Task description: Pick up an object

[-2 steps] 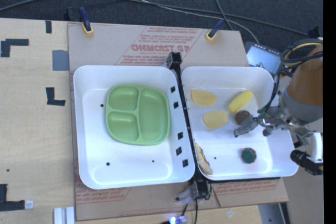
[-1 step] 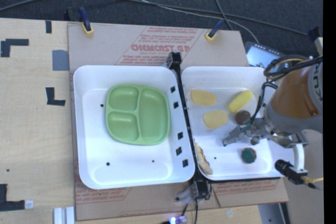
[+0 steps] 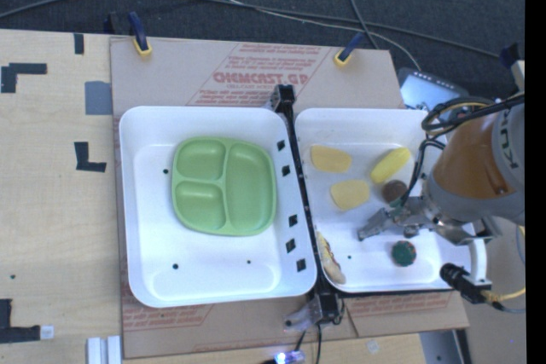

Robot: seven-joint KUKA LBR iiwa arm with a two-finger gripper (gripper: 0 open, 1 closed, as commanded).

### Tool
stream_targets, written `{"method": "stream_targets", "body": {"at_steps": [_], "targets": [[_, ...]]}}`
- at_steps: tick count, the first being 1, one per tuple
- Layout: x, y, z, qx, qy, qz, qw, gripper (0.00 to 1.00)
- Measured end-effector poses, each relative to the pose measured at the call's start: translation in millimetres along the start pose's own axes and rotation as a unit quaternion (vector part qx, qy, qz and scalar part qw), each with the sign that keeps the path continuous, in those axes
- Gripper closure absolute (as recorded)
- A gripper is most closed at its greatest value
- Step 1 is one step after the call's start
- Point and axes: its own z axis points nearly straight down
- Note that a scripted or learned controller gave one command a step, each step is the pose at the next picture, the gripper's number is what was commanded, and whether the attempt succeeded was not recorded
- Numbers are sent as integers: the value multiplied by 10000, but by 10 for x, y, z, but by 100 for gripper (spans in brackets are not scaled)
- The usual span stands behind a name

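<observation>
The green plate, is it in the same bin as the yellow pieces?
No, the green plate lies in the left bin; the yellow pieces are in the right bin.

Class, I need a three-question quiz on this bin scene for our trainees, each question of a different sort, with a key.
1. True or false: the green tray lies in the right bin.
2. Which thing lies nearest the gripper? A) the green ball B) the tray C) the blue clamp
3. Fill in: the right bin holds ___ yellow pieces, one at, one at, one at.

Key:
1. False; it lies in the left bin.
2. A
3. three
</observation>
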Motion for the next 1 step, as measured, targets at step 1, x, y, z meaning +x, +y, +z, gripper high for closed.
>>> {"method": "stream_targets", "body": {"at_steps": [1], "targets": [[-10, 8, -117, -19, -14, 5, 10000, 100]]}}
